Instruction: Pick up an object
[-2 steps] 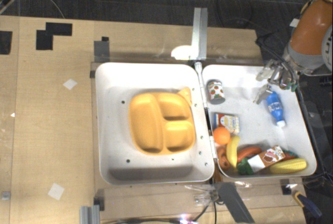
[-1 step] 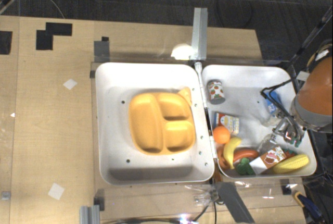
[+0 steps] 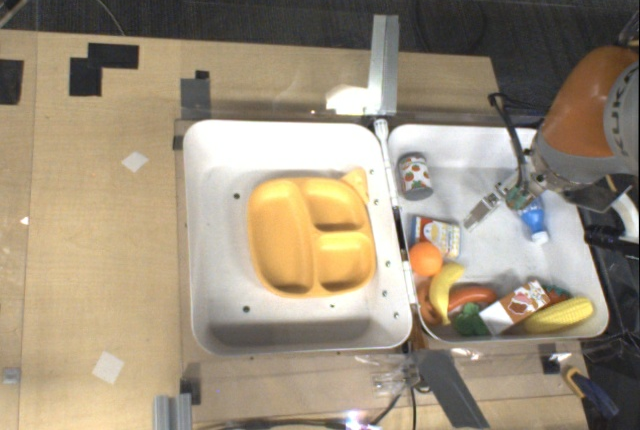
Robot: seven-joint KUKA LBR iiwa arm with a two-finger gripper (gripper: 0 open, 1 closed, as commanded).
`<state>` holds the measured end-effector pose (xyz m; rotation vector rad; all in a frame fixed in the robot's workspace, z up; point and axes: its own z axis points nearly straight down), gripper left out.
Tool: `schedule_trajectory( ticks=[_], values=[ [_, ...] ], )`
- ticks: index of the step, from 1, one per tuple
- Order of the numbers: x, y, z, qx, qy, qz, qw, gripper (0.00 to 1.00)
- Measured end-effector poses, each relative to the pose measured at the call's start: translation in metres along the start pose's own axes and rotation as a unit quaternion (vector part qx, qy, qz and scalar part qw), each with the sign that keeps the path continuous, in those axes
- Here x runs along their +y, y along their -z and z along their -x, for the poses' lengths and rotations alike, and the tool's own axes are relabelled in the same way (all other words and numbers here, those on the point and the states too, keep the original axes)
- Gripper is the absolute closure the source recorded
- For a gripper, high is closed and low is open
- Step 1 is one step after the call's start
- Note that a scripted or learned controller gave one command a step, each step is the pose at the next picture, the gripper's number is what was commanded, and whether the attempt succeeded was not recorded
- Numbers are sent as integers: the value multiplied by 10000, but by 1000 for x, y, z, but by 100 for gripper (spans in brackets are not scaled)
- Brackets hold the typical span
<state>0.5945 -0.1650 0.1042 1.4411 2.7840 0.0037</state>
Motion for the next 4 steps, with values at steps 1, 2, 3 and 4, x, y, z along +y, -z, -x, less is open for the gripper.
schedule_trajectory(
  ticks=[1, 2, 3, 4],
  values=[
    [42, -12, 45, -10, 562, 2, 9984, 0],
    [-41, -16, 20, -4, 938, 10, 9956, 0],
    [28, -10, 68, -10, -739, 4, 9973, 0],
    [6, 60, 55, -23, -1273, 14, 9919, 0]
  ],
)
